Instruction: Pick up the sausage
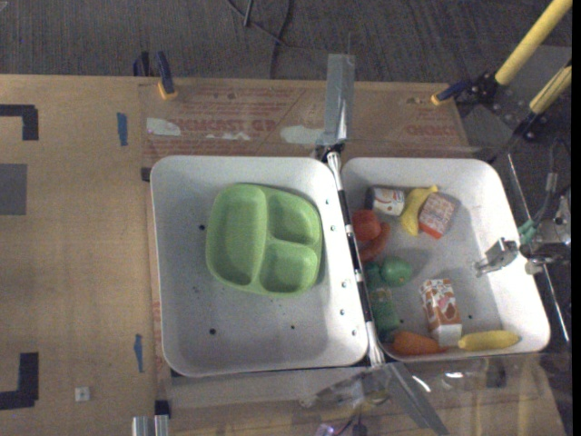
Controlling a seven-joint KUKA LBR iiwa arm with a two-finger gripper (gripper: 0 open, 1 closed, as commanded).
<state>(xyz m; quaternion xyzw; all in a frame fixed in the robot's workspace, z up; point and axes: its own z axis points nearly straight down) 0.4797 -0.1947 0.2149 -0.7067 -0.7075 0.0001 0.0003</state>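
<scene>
Over the right bin's [522, 243] right edge hangs the end effector [496, 257], finger state unclear, nothing visibly held.

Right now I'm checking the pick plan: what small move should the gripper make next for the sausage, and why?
Probably shift the gripper toward the view's left, to above the sausage. It hangs near the right bin's right wall; the reddish sausage, if I read it right, lies by its left wall.

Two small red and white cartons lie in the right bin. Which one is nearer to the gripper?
The red and white carton low in the right white bin, just below-left of the gripper. The other carton lies higher up, beside the yellow banana.
</scene>
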